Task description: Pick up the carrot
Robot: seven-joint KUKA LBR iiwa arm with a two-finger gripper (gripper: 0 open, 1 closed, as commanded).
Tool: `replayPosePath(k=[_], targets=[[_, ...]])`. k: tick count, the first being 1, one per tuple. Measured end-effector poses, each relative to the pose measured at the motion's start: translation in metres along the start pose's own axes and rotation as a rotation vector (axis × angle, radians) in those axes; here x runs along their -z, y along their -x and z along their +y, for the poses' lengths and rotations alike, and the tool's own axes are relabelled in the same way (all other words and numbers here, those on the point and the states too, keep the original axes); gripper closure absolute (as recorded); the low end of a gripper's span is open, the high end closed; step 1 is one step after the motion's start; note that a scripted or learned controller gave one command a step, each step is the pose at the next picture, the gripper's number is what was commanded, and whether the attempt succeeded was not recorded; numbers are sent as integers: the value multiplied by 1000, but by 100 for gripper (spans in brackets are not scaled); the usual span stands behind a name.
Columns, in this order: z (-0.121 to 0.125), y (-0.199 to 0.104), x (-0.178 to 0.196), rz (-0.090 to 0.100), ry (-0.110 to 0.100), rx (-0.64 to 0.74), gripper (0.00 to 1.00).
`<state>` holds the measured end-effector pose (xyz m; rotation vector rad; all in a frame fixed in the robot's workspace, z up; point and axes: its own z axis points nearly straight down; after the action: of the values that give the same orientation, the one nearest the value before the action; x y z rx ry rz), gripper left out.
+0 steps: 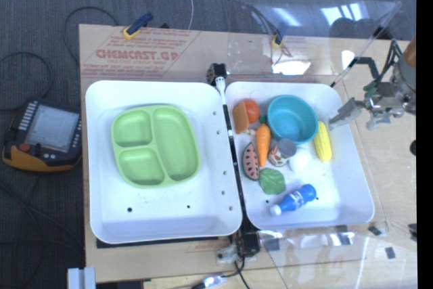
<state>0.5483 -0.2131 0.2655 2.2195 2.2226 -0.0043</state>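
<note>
The carrot [262, 144] lay in the right bin [352, 193], near its left wall, with its long axis running almost straight up and down the view and its narrow end pointing toward the bottom. It sat between a watermelon slice [251, 161] on one side and a small grey-topped toy [282, 152] on the other, just below an orange ball [249, 109] and beside the blue bowl [292, 118]. The gripper [346, 113] hung at the bin's right rim, and its state could not be told from this angle. The carrot lay well to its left and a little lower in the view, across the bowl and the corn cob [323, 141], so the reach would likely have to cross those and close across the carrot's narrow width.
</note>
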Motion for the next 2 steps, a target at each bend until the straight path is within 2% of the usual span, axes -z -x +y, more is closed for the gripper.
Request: replayPosePath(k=[1,2], targets=[[33,-86,-109,5,-9,-5,0],[40,-113,-174,-2,12,-255,0]])
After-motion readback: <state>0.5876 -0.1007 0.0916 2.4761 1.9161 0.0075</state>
